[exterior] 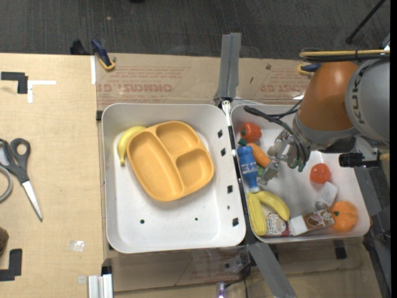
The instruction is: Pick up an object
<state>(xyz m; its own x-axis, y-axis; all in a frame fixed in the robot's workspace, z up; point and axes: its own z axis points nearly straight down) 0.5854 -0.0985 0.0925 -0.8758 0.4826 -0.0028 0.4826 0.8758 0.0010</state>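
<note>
Just above blue bottle [248,165], hand [280,160]

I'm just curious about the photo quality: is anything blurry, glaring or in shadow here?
Camera view: lighting is even, with mild glare on the white bins; the yellow tray looks sharp; the gripper is slightly blurred; the arm shades the right bin beneath it.

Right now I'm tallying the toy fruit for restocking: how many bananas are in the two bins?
2. One banana lies in the left bin, tucked against the yellow divided plate's left rim. The other banana lies in the right bin, beside the corn cob. The arm may hide more.
</note>
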